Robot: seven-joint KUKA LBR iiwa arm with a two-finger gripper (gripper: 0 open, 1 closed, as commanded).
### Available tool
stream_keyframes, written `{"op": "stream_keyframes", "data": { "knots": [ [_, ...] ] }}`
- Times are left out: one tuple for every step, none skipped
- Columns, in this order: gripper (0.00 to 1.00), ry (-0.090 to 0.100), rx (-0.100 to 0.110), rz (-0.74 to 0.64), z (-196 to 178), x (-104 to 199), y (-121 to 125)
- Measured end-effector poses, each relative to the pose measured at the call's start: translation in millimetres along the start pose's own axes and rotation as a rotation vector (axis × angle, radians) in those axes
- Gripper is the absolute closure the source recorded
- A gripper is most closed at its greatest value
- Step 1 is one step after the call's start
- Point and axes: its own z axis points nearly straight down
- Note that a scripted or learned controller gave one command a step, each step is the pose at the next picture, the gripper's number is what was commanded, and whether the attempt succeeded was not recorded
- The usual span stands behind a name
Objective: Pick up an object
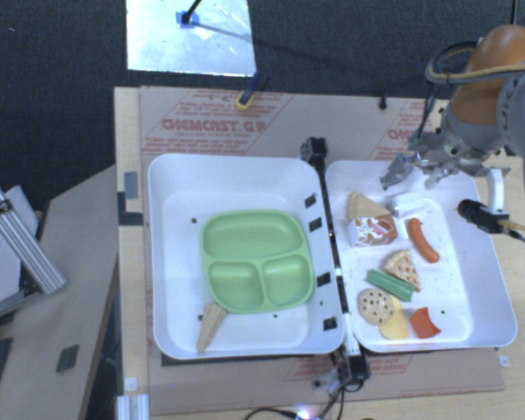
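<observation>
Tool (417, 170) hovers over right bin's (490, 322) far rim (fingers apparently spread, holding nothing), toys nearer.

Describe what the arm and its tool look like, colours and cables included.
The arm is grey, with a rounded orange band above the wrist. A dark cable loops beside that band at the upper left. The tool is grey metal with two slim fingers, seen at the far end of the right bin.

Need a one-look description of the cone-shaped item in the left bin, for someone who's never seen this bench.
Start at the left white bin, which holds a green divided tray. Just off the tray's lower-left corner, on the bin floor, lies a tan ice-cream cone. It is the sole loose item in that bin; the other toy foods sit in the right bin.
</observation>
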Motion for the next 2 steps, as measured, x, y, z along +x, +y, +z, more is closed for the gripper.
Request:
{"op": "stream_keyframes", "data": {
  "knots": [
    [0.00, -0.006, -0.011, 0.003, 41.9, -9.1, 7.2],
    [0.00, -0.003, -0.008, 0.000, 63.7, -9.3, 9.3]
  ]
}}
